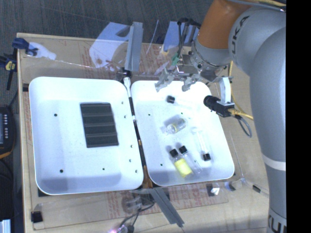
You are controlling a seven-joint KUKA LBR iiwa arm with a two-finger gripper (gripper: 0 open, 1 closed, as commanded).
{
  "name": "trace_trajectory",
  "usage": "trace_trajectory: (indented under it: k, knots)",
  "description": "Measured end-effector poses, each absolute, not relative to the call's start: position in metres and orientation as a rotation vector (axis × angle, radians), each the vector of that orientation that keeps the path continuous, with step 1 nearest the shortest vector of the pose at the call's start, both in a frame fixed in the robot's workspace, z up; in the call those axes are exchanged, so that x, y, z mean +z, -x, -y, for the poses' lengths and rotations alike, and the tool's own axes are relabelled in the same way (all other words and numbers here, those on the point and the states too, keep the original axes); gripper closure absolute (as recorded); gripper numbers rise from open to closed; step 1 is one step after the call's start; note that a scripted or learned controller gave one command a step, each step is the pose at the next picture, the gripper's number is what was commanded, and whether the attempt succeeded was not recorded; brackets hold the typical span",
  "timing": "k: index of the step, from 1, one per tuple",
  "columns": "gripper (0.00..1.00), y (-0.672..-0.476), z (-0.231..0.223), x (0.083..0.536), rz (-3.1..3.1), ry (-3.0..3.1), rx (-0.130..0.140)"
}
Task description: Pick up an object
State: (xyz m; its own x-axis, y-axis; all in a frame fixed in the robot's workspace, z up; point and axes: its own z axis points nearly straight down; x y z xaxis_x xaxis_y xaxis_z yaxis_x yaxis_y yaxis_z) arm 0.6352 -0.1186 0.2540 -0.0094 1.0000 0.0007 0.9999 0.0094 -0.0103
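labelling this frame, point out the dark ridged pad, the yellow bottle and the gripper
dark ridged pad (99, 124): camera view, middle of its ridged top.
yellow bottle (181, 165): camera view, its yellow body.
gripper (176, 83): camera view, midway between its fingertips.

Partial "UKA" lettering on grey arm (257, 42), near orange band. No other legible txt.

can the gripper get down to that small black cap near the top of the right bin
Probably yes. The gripper hangs over the right bin's far edge, and the black cap lies apart from the other items just below it, with nothing over it.
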Motion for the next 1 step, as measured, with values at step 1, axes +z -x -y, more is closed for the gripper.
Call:
trace_trajectory:
  k: [1]
  knots:
    - [0.0, -0.5344, 0.1729, 0.1945, 2.206, 2.226, 0.011]
